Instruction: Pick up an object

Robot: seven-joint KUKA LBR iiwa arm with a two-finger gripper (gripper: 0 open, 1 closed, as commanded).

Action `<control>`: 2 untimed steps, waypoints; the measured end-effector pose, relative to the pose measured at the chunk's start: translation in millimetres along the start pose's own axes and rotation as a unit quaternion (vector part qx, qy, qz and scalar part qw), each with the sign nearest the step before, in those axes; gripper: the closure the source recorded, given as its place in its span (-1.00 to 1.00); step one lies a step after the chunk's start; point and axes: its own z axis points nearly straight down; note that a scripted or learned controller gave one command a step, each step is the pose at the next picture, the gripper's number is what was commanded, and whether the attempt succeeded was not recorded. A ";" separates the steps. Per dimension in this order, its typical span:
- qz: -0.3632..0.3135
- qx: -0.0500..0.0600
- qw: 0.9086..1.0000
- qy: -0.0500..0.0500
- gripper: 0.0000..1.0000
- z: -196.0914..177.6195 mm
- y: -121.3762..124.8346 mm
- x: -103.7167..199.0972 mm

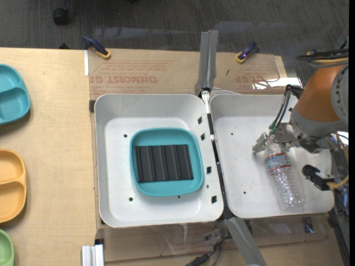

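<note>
A clear plastic bottle point(283, 177) lies on its side in the right white bin point(241, 165), its cap end pointing up-left and its body running toward the bin's lower right corner. My gripper point(273, 141) is low over the bottle's cap end, at the neck. The grey arm with its orange band point(320, 96) reaches in from the right above it. A teal tray with a dark ribbed insert point(165, 162) sits in the middle of the left white bin point(111, 148).
Cardboard point(144, 73) lies behind the bins, held by clamps. Teal point(11, 98), orange point(10, 184) and green plates lie on the wooden table at far left. A grey divider post point(208, 60) stands between the bins at the back.
</note>
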 end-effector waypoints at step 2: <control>-0.015 -0.002 1.000 -0.001 1.00 -89.3 9.1 39.9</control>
